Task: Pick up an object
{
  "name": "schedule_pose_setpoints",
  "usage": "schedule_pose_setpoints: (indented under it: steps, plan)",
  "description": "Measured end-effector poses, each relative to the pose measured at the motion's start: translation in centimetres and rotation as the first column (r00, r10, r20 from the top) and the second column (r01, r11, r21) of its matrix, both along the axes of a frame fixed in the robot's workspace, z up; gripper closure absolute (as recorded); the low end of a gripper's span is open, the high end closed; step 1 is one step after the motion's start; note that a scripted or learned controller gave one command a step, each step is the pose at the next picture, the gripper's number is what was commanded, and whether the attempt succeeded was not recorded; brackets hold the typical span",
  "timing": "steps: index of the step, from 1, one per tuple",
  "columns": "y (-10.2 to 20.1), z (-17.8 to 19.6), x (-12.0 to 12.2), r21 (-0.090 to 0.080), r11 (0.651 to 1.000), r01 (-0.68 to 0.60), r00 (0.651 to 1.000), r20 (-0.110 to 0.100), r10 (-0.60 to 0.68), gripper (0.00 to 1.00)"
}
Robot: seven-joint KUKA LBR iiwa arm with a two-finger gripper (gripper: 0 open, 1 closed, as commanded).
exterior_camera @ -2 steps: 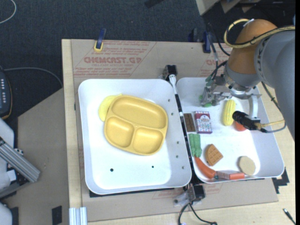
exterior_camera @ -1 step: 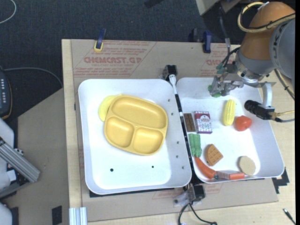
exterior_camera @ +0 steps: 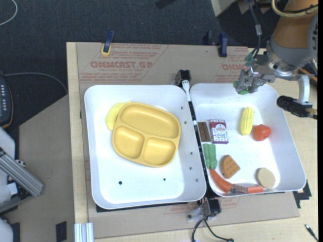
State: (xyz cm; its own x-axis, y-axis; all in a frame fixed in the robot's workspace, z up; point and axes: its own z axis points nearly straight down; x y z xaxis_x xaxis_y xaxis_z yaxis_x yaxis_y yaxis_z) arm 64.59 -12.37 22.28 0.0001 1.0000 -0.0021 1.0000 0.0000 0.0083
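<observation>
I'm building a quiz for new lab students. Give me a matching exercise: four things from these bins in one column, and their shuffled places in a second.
Things:
1. yellow divided tray
2. corn cob
3. tomato
4. carrot

Places:
A. right bin, near front edge
B. left bin
C. right bin, just left of the tomato
D. right bin, just right of the corn cob

Pairs: 1-B, 2-C, 3-D, 4-A

You can't resolve the gripper (exterior_camera: 248,83) tip: blurred, something green there. Arm (exterior_camera: 295,19) cut off at top-right edge.
</observation>
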Motion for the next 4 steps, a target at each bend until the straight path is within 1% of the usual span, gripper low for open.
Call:
schedule_pose_setpoints:
  steps: [1,2,3,4]
  plan:
    - [0.0,0.3,0.1,0.001,1.0,0.0,1.0,-0.005,0.0,1.0]
    - [5.1,-0.7,0.4,0.004,1.0,-0.006,1.0,-0.01,0.006,1.0]
    - [11.4,-0.4,-0.1,0.005,1.0,-0.007,1.0,-0.01,0.007,1.0]
    - [13.1,1.0,-0.2,0.003,1.0,-0.003,1.0,-0.005,0.003,1.0]
